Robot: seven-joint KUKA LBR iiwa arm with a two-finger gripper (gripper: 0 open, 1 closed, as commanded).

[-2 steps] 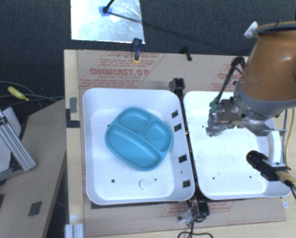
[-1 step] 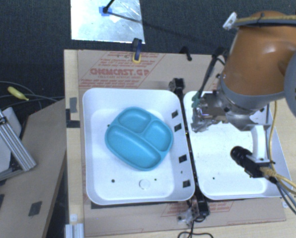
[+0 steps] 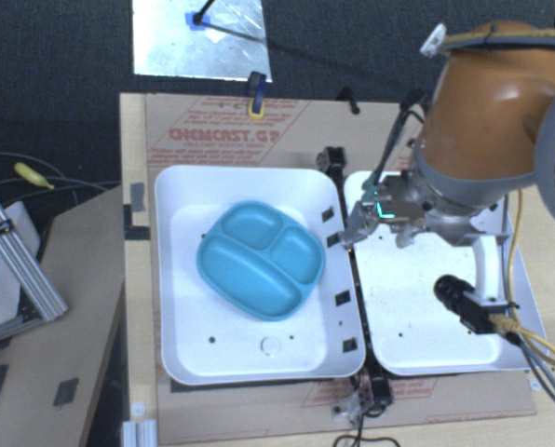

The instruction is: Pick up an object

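Tool [image 3: 357, 226] is hanging over the divide between both bins, near the left edge of the right bin [image 3: 426, 347]; whether it is open or closed cannot be told. Blue divided plate [image 3: 262, 260] is lying flat in the left bin [image 3: 189, 343], just beside the tool.

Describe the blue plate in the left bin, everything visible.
The blue plate is a rounded, light blue divided tray, plastic by the look, with a slightly glossy finish. Raised ridges split it into three compartments: one long section along its lower left and two smaller ones toward the upper right. It lies flat, face up, turned at a diagonal, near the middle of the left bin, resting on the bin floor. Its compartments look bare. Nothing else touches it.
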